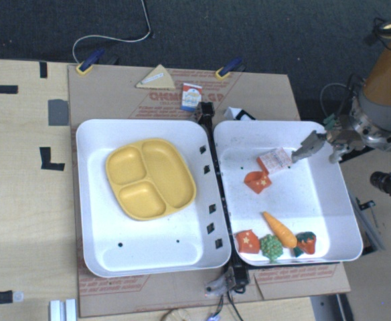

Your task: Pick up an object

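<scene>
**Pink packet at the gripper's tip in the right bin**

Pink packet (274, 160) lies on the right bin's (329, 199) floor, touching the gripper (308, 146), whose grip state cannot be told. Just below sits a red block (258, 181). A carrot (279, 229), broccoli (271, 247), a second red piece (248, 241) and a strawberry (306, 243) cluster along the near wall. A yellow divided plate (150, 178) rests in the left bin (95, 233).

End effector (307, 146) hovers over the right bin (336, 186), tips just beside a pale packet (274, 160). Red block (257, 181) below it; carrot (279, 229) and broccoli (271, 247) near the front. Yellow tray (150, 178) in the left bin (95, 206).
</scene>
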Tool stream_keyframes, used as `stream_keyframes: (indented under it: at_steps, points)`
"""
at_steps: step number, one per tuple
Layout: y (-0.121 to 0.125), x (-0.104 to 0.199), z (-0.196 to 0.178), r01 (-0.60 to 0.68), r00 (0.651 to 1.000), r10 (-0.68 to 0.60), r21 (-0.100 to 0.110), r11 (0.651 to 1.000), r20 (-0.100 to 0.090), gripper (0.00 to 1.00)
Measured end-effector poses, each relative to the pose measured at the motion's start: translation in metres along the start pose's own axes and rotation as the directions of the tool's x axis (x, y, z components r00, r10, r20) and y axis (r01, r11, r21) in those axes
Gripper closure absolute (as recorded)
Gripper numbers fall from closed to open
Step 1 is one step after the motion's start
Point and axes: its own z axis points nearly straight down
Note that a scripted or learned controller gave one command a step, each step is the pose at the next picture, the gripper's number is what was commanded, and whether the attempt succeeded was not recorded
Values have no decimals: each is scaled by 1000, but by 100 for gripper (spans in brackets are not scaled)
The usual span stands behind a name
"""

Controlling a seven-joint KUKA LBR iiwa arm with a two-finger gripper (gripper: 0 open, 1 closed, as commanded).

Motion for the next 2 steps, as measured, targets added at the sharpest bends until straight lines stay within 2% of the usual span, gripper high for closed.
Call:
stream_keyframes:
  at_steps: [1, 2]
  points:
    - [50, 55, 157, 2, 1000, -2, -12, 1000, 2, 0]
    - [17, 71, 170, 0, 1000, 0, -4, 1000, 2, 0]
